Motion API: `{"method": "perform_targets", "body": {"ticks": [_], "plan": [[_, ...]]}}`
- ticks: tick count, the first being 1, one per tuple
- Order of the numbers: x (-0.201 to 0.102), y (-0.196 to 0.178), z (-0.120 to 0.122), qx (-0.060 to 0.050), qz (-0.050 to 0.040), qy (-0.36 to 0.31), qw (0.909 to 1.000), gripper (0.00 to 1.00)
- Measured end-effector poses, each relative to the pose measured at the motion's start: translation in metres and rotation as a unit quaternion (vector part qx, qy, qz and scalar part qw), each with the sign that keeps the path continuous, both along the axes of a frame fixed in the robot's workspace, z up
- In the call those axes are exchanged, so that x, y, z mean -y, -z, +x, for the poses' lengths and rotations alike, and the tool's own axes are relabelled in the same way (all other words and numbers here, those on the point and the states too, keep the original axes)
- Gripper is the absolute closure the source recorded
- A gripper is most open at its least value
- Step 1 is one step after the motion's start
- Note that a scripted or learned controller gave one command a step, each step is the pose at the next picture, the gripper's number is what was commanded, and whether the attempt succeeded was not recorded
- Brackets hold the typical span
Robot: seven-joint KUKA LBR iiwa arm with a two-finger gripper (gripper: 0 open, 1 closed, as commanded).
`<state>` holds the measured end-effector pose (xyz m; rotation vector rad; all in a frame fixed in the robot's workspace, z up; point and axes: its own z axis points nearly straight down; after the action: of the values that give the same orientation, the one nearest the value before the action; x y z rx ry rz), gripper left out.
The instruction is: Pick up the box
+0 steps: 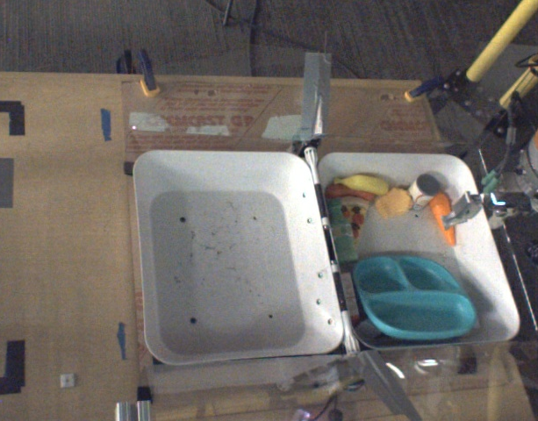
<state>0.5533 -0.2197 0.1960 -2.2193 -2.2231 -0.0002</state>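
Note:
The box [346, 224] is a small printed carton, green with red and orange, lying lengthwise against the left wall of the right bin [497, 270]. My gripper [464, 209] shows as a small grey metal piece at the bin's right side, just beside an orange carrot [443, 217]. It is well to the right of the box and apart from it, with nothing visibly held. The arm behind it is mostly cut off at the right edge of the view.
A teal divided plate [413, 298] fills the front of the right bin. Along the back lie a banana [365, 183], a red item [349, 193], a tan round item [392, 203] and a white cup [425, 187]. The left bin [225, 169] sits alongside.

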Motion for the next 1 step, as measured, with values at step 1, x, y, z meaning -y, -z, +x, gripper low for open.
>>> {"method": "perform_targets", "body": {"ticks": [1], "plan": [[0.0044, -0.0133, -0.0354, -0.001, 0.0003, 0.092, 0.9957, 0.0]]}}
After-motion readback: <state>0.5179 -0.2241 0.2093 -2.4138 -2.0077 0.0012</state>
